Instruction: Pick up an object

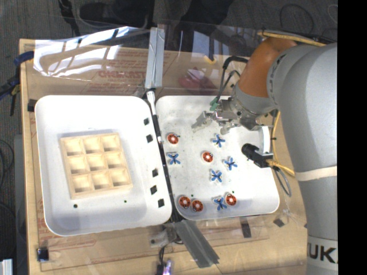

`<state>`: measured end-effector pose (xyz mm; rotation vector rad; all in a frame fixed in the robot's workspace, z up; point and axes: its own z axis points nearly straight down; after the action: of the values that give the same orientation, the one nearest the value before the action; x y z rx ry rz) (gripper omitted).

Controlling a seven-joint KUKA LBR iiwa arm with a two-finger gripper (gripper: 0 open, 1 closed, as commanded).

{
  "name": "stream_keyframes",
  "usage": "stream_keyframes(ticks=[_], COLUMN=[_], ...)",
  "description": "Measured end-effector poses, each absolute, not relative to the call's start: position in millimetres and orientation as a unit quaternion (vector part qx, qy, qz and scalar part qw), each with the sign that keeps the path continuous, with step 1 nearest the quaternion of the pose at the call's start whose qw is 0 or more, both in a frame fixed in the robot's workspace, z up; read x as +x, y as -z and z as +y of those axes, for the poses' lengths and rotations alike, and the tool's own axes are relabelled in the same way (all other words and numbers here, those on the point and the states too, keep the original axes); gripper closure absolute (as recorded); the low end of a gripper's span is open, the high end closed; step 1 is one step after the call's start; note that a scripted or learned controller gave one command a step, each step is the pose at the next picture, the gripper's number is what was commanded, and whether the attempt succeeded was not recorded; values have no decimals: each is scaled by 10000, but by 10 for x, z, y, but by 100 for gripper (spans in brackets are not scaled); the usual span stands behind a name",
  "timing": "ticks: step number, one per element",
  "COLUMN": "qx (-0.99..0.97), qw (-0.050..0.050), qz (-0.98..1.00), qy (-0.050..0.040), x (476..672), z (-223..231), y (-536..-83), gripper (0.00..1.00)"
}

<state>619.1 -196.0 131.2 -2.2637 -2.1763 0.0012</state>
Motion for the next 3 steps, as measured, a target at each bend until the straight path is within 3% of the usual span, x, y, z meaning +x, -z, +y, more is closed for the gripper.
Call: stream_keyframes(ticks=[1,2,3], qx=[-6853,-6693,-6612], qw=[24,3,30], qz=[-7282,-7430,-7502], qy=[-8,2,-10], x=[5507,5704,5591], z=[-1925,-1983,-1927], y=[-912,-927,-912], gripper=[0,0,0])
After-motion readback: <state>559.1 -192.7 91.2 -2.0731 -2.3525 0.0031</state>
